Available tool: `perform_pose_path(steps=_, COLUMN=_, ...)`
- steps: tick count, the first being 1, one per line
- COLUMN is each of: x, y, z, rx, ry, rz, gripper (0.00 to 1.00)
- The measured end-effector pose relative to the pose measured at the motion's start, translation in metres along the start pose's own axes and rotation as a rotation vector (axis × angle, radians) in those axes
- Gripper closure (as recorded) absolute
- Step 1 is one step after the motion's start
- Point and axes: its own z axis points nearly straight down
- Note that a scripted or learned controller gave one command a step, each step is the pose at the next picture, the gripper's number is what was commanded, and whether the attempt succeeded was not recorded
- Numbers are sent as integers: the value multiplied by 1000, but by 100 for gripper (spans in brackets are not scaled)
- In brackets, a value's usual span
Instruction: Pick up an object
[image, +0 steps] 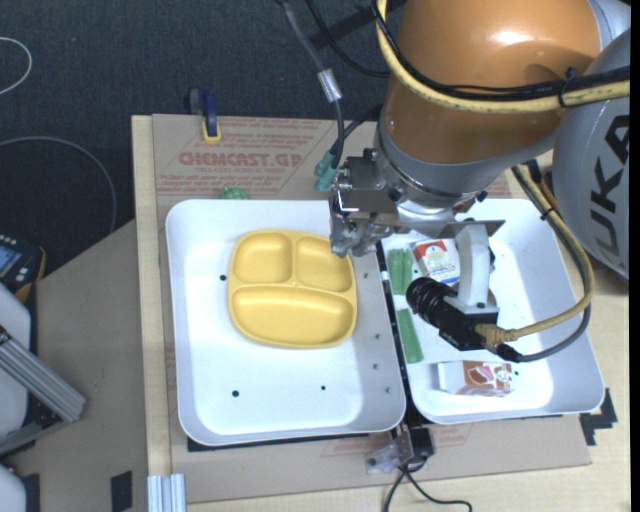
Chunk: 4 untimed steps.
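Note:
A yellow three-compartment plate (292, 290) lies in the left white bin (200, 350), towards its back right. My gripper (348, 238) hangs low over the divider between the bins, right at the plate's back right corner. The wrist hides much of the back of the right bin (565, 375). In that bin, two green strips (408, 335) lie along the left wall, a small white and red carton (437, 260) sits further back, and a flat white and brown packet (475, 377) lies near the front.
Both bins rest on a cardboard sheet (250, 150) with red lettering. A blue and yellow clamp (208, 115) grips its back edge. An aluminium rail (40, 385) lies off the bench at the left.

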Motion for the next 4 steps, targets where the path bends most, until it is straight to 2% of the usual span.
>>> perform_pose_path(steps=1, x=65, y=-1, z=19, rx=17, ry=-8, rz=3, gripper=100)
perform_pose_path(steps=2, x=-5, y=-4, z=109, rx=31, ry=-15, rz=19, gripper=100)
perform_pose_path(steps=3, x=-43, y=-1, z=34, rx=10, ry=-8, rz=16, gripper=100)
perform_pose_path(steps=4, x=-39, y=-1, z=27, rx=15, ry=-9, rz=10, gripper=100)
